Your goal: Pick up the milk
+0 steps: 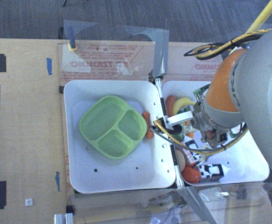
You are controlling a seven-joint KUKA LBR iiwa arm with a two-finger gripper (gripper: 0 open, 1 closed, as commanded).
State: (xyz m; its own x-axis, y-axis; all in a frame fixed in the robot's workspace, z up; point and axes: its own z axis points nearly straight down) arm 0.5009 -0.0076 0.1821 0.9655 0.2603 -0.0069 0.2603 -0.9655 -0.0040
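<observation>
The milk carton point(212, 171), cow-patterned, lies near the right bin's point(247, 169) front edge beside a tomato point(191, 174), while the arm's jaws, state indiscernible, hover over the clutter behind it.

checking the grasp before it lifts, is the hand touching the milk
Cannot tell. In the camera view the hand sits low in the right bin just above the milk, but the wrist hides any contact or gap.

Faint red mirrored print on clear sheet point(108, 62), not legible.
</observation>
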